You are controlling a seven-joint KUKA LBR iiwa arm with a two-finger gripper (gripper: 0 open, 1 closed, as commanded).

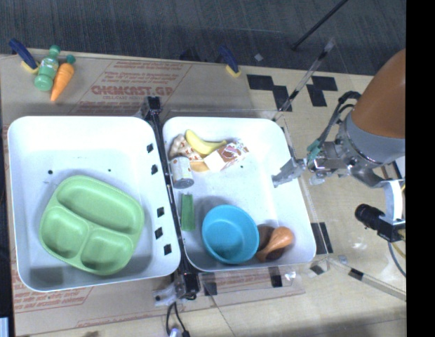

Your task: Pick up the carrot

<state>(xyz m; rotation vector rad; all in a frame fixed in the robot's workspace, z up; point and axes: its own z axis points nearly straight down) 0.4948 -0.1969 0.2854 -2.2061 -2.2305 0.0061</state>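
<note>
arm [375, 128]: enters from right, orange band uppermost | gripper [284, 176]: extends leftward from wrist | nothing visible between its tips

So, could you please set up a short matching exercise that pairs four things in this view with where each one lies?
Things:
1. carrot
2. green divided plate
3. blue bowl
4. banana

Places:
A. far end of the right bin
B. on the cardboard beyond the left bin
C. near end of the right bin
D. inside the left bin

Pairs: 1-B, 2-D, 3-C, 4-A
</note>
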